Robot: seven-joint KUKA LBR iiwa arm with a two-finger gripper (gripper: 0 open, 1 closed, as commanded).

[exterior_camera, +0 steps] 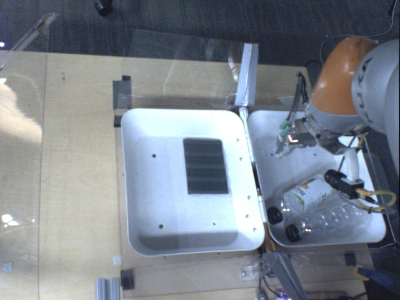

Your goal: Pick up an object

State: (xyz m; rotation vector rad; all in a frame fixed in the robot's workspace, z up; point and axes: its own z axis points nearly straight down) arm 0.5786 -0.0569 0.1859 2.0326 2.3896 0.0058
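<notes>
Jaws [286,144] over the right bin [265,127], toward its ten o'clock corner; width impossible to tell, nothing seen between them. Two clear bottles [306,195] lying side by side at five o'clock from there, black caps pointing toward eight o'clock. Left bin [144,167] at nine o'clock, dark slatted block [205,165] at its centre. Both bins on the counter [69,186].

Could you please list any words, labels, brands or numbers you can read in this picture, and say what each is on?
No text can be read anywhere in this view.
The label on one clear bottle in the right bin has greenish marks, too blurred to read.
The dark ribbed block in the left bin bears no visible lettering.
</notes>
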